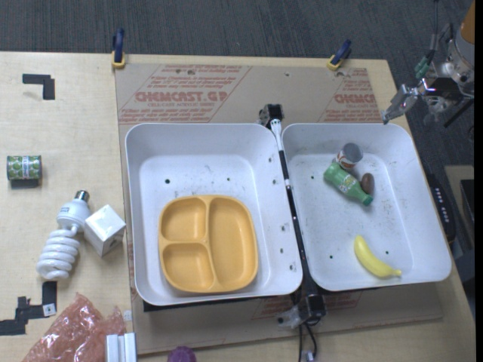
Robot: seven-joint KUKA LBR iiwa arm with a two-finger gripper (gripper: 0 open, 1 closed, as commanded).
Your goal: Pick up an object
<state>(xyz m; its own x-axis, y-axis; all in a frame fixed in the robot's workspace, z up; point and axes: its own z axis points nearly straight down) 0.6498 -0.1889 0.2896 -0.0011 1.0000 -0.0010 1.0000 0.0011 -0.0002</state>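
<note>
Near the right bin's front, a banana is seen. Light and soft, it is best gripped mid-length. The gripper's state cannot be told.

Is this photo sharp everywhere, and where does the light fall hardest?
In the camera view the white bins catch the brightest, fairly even light, and the yellow tray and banana look crisp with only soft shadows; the gripper at the upper right looks darker and slightly blurred.

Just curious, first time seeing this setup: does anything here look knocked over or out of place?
The green bottle lies on its side in the right bin, against a small can. The banana and the yellow tray lie flat.
</note>
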